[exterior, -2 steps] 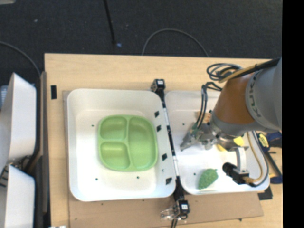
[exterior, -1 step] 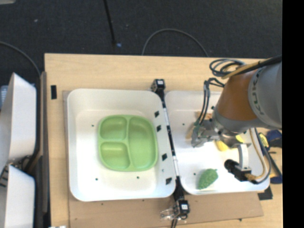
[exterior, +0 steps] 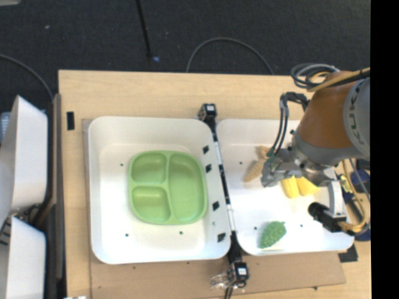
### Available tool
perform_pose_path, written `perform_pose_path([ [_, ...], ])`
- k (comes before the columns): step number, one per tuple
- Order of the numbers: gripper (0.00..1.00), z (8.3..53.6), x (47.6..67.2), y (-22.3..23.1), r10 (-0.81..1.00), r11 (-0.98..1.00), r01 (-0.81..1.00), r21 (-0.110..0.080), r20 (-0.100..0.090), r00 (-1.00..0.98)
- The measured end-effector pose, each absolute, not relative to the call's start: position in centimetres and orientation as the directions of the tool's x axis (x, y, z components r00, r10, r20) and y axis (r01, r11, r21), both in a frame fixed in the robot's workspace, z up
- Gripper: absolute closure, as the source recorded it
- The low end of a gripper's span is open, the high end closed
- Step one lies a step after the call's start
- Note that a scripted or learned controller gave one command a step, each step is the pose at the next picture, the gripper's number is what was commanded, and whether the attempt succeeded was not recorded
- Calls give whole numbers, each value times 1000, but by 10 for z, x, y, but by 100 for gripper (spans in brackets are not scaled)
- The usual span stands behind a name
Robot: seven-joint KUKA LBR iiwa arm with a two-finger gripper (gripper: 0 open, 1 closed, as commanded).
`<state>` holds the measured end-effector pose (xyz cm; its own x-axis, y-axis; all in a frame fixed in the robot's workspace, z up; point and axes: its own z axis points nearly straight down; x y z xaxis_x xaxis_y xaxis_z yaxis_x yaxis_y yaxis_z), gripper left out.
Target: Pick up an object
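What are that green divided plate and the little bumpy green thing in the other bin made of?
The green plate looks like moulded plastic: one even colour, a soft sheen, rounded compartment walls. The bumpy green thing has a matte, knobbly surface, so perhaps foam, rubber or soft plastic, like toy food; the view is too coarse to settle it. The white bins look like smooth plastic too.

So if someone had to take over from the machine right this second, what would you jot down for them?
Gripper: low in the right bin, over the tan piece; a grip can't be confirmed.
Right bin also has: yellow object beside the gripper, green leafy item near the front edge.
Left bin: green divided plate.
Done: nothing visibly lifted.
Left: grasp one object and raise it.
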<state>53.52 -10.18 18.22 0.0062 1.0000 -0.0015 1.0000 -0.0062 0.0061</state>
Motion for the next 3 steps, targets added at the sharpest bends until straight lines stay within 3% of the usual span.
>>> perform_pose_path([
  [1, 100, 245, 544, -104, 1000, 2, 1000, 9, -2, -2],
  [2, 100, 268, 545, -105, 1000, 3, 1000, 5, -1, -3],
  [3, 100, 257, 548, -46, 1000, 7, 1000, 1, 0, -7],
])
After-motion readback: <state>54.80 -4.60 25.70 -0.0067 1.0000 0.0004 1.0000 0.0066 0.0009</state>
